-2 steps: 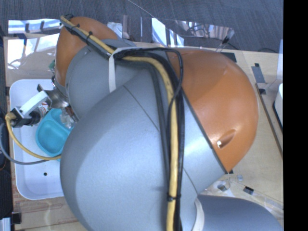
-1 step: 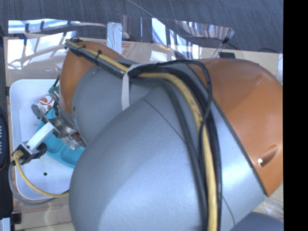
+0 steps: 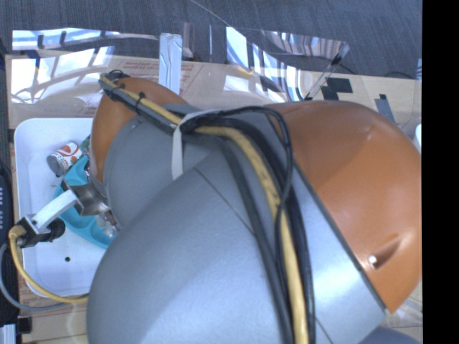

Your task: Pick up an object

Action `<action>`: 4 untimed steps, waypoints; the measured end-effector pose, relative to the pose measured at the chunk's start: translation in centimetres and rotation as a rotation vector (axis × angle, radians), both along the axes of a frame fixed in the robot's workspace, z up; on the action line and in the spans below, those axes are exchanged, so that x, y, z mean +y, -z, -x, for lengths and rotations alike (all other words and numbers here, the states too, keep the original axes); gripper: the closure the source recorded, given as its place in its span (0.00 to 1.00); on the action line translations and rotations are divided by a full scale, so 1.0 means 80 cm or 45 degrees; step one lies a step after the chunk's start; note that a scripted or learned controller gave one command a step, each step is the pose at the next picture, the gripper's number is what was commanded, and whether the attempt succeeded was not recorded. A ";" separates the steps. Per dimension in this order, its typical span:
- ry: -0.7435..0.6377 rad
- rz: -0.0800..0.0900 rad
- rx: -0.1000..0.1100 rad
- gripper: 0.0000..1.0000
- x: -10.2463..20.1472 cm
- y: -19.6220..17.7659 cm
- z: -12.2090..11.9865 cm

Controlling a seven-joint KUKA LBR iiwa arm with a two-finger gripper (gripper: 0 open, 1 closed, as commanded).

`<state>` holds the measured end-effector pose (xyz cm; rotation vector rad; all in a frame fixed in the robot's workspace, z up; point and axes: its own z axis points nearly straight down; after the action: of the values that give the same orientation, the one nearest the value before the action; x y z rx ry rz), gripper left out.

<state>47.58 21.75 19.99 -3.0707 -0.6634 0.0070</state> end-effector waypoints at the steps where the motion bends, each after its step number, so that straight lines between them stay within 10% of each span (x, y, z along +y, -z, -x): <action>1: 0.175 0.002 -0.009 1.00 0.000 -0.001 -0.001; 2: -0.072 -0.001 0.006 1.00 -0.060 0.052 -0.013; 3: 0.277 -0.001 -0.004 1.00 -0.003 0.035 -0.060; 4: 0.062 0.000 0.001 1.00 -0.083 0.011 -0.085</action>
<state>54.38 15.12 19.10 -3.0858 -0.5890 0.0080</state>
